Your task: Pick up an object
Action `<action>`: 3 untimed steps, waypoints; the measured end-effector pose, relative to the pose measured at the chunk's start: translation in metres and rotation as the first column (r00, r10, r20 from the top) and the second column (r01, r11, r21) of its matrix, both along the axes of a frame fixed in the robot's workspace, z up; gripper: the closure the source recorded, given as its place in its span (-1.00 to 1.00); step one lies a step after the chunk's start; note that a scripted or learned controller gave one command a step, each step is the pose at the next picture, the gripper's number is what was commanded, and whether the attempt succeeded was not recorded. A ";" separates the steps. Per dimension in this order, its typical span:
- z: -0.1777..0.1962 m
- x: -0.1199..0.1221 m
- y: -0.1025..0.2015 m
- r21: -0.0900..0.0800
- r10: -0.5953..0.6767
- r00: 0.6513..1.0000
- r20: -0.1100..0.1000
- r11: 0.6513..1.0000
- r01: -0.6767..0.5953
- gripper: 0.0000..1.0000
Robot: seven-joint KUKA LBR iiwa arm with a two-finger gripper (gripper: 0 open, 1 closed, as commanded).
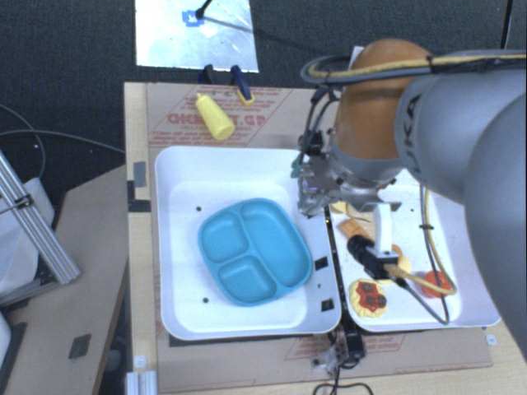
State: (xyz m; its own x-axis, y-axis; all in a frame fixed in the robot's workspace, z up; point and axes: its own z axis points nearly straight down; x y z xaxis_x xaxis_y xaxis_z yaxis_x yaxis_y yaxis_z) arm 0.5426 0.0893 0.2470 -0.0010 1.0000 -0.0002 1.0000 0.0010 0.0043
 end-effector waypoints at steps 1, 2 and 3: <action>-0.146 0.053 0.029 -0.001 0.006 1.000 -0.011 1.000 -0.006 1.00; 0.021 -0.028 0.098 0.009 0.013 1.000 0.005 1.000 -0.013 1.00; 0.135 -0.029 -0.008 0.001 -0.008 1.000 0.010 1.000 0.008 1.00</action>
